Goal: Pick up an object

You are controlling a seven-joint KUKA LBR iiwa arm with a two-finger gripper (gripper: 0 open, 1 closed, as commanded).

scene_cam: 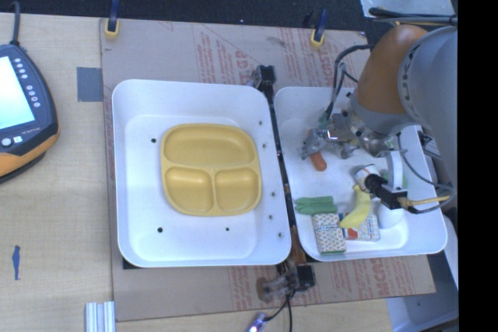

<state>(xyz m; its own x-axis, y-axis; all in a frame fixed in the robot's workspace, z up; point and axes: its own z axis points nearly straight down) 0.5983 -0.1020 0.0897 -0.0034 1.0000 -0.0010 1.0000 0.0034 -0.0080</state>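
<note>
A grey robot arm with an orange band [405,82] reaches in from the right over two shallow white plastic bins set side by side on a sheet of brown printed cardboard [194,43], which covers a pale wooden surface [54,229]. Its metal hand [323,140] hangs low over the upper part of the right-hand white bin [302,111]. Whether the hand is wide or narrow cannot be told from this angle, and nothing can be seen held in it.

A small orange stick-shaped object [318,162] lies on the bin floor just below the hand. Whether the two touch cannot be told. Nearer the front of the same bin lie a flat green object [313,204], a curved yellow banana-shaped object [359,207] and a small patterned cardboard box [329,233], all close together.

The left-hand white bin [136,167] holds a yellow plastic plate with three compartments [210,167] at its centre. A black handheld control screen with an orange edge [19,109] rests on the surface at far left, well apart from both bins.
</note>
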